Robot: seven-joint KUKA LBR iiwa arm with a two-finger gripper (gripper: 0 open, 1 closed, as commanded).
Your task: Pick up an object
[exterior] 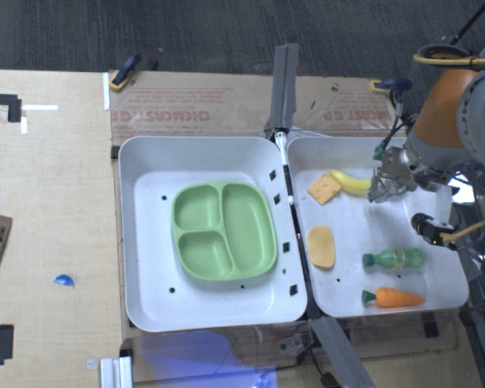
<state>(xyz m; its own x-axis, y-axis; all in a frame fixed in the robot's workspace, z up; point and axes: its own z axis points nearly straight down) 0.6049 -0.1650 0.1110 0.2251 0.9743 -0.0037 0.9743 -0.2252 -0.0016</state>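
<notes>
Five items sit in the right bin (436, 297), none lifted yet. Gripper (382, 189) hangs at 3 o'clock of the banana (352, 183), nearly touching; can't tell its grip state. Whole pick looks still to do.

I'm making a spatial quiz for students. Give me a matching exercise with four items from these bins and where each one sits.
Items:
1. green three-compartment plastic plate
2. yellow toy banana
3. orange toy carrot
4. green toy bottle

Places:
A. right bin, near front rim
B. left bin, middle
C. right bin, back, beside the gripper
D. right bin, just behind the carrot

Pairs: 1-B, 2-C, 3-A, 4-D
</notes>
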